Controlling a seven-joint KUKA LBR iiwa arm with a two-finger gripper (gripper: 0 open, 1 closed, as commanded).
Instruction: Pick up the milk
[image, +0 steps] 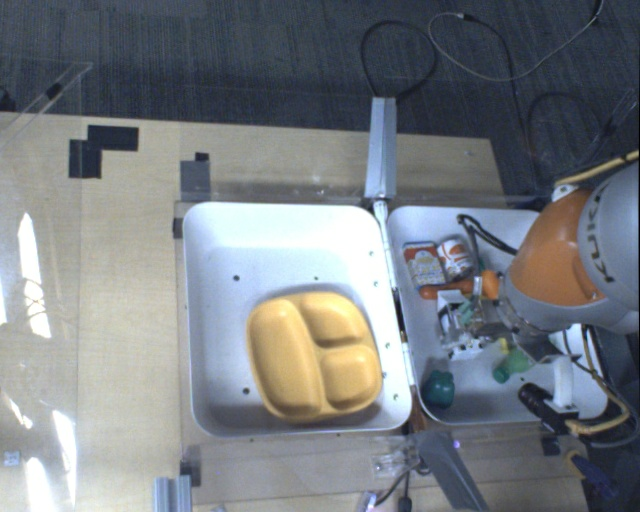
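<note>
The milk looks like a small red and white carton lying in the far left part of the right bin. My gripper hangs over the middle of that bin, a short way nearer than the carton and to its right. It is apart from the milk. The grey arm with its orange band reaches in from the right and hides the bin's right side.
A can lies right beside the milk, with an orange item just in front. A dark green round item and a light green bottle lie near the front wall. The left bin holds a yellow divided plate.
</note>
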